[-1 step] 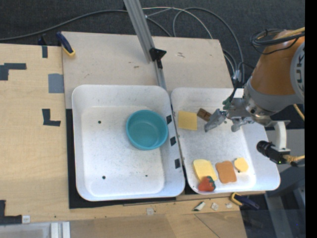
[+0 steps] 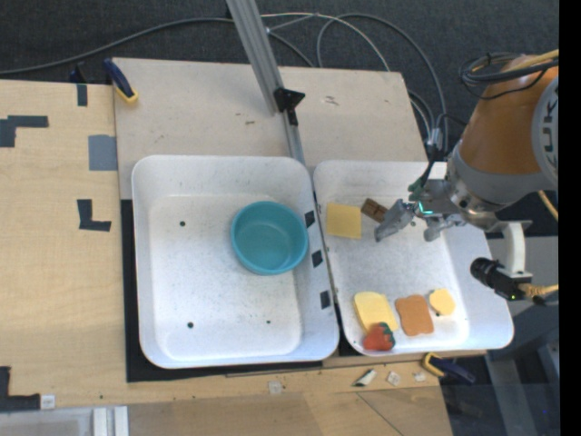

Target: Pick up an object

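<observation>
Brown and small, a block (image 2: 373, 210) lay near the upper part of the right bin (image 2: 472, 334), just beside a pale yellow square piece (image 2: 343, 221) on its left. The gripper (image 2: 410, 226) hung low over this bin, just right of the brown block, and its two fingers were spread apart with nothing between them. One finger (image 2: 391, 222) pointed toward the brown block and came very near it; I could not tell if it touched.

At the lower end of the same bin four more things lay close together: a yellow piece (image 2: 372, 309), an orange-brown slice (image 2: 415, 315), a small round yellow piece (image 2: 442, 302), and a red thing like a strawberry (image 2: 379, 338) touching the yellow piece. They were well apart from the gripper.

A teal bowl (image 2: 268, 236) stood upright in the left bin (image 2: 163, 334), toward its right side. A grey metal pole (image 2: 259, 53) crossed above the bench (image 2: 54, 243) at a slant, and thin cables (image 2: 363, 27) curved behind the bins.
</observation>
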